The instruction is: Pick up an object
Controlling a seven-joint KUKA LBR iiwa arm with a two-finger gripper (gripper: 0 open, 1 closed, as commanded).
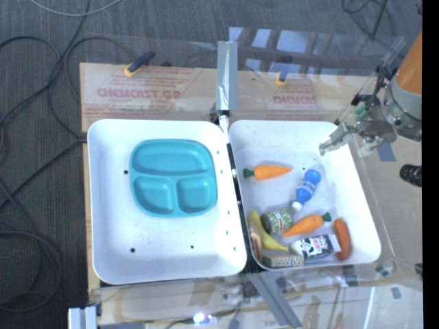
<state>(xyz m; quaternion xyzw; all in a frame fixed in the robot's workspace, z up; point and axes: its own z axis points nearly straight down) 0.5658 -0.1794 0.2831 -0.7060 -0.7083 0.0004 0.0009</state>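
Observation:
The right bin (357,184) holds several toy foods. An orange carrot (271,172) lies near its far left, with a blue bottle (307,186) just to its right. Toward the near side lie a green can (278,220), a second carrot (306,224), a yellow banana (264,237), a black-and-white carton (314,247) and a red sausage (341,239). My gripper (341,146) hangs open over the bin's far right corner, above and apart from all of them, with nothing between its fingers.
The left bin (110,252) carries a teal divided plate (173,177). A grey metal post (226,81) stands at the far end of the divider between the bins. Clamps sit on the board behind.

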